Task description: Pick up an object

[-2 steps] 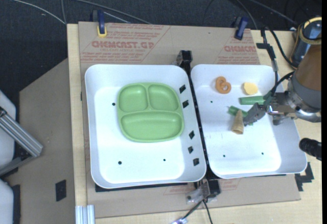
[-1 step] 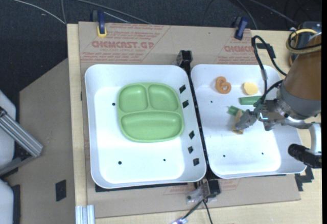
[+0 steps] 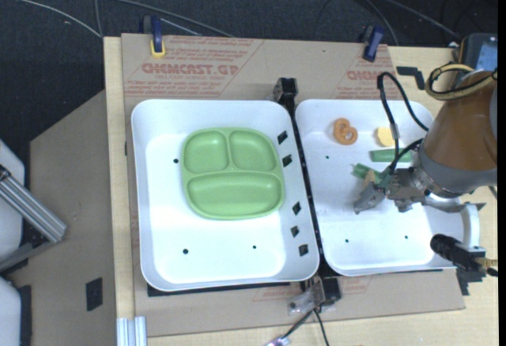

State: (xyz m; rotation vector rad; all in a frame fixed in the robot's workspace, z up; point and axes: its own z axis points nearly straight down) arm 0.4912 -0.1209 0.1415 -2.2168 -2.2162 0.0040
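Two bins sit side by side on the bench. A green plate (image 3: pixel 232 172) lies mid-left bin (image 3: pixel 150 202), well clear of the work. In the right bin (image 3: pixel 348 253), a pretzel (image 3: pixel 344 131) and yellow piece (image 3: pixel 385 136) lie near the far edge, with a green piece (image 3: pixel 383 155) just below them. The gripper (image 3: pixel 378 193) hangs low at the bin's middle, probably aimed at the dark green scrap (image 3: pixel 362 171) beside it; whether it is clenched or released I cannot tell.
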